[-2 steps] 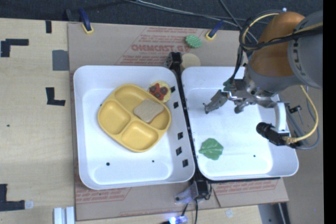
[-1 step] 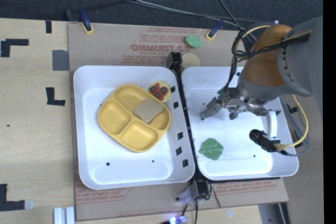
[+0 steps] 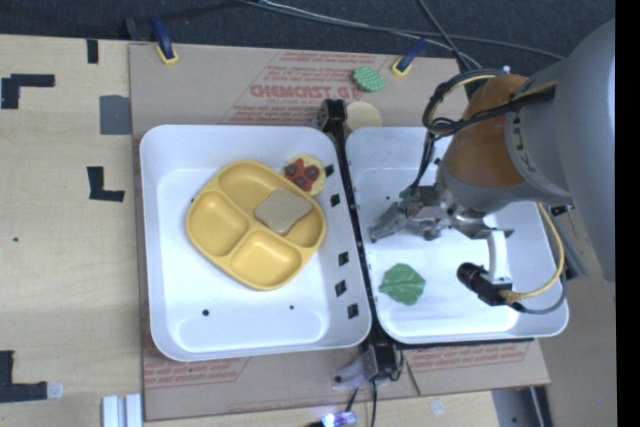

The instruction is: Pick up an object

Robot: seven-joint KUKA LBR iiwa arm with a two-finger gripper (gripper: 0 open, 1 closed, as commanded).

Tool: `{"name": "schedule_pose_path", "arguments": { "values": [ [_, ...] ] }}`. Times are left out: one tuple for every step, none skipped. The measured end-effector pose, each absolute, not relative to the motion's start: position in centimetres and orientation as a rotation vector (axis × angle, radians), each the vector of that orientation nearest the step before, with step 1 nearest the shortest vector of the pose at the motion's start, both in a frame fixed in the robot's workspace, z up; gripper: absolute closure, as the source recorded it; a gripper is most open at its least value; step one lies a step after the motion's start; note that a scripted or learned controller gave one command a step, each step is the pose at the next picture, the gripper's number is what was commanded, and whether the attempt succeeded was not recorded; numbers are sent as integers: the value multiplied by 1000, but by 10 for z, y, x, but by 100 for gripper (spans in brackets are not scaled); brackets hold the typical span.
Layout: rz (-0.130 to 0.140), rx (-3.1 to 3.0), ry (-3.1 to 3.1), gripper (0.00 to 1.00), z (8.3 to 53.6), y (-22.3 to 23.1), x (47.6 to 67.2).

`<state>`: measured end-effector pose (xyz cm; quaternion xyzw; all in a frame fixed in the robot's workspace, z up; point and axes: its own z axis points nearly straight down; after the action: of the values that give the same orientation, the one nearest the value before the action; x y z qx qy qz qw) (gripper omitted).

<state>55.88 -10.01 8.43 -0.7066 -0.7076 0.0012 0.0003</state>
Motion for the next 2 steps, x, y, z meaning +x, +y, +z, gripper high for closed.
{"name": "schedule_pose_path", "arguments": {
  "values": [
    [2,-2218,-2223,100,97,-100,559],
    [-2,-2221,-2224,100,140,-102,562]
  ]
}}
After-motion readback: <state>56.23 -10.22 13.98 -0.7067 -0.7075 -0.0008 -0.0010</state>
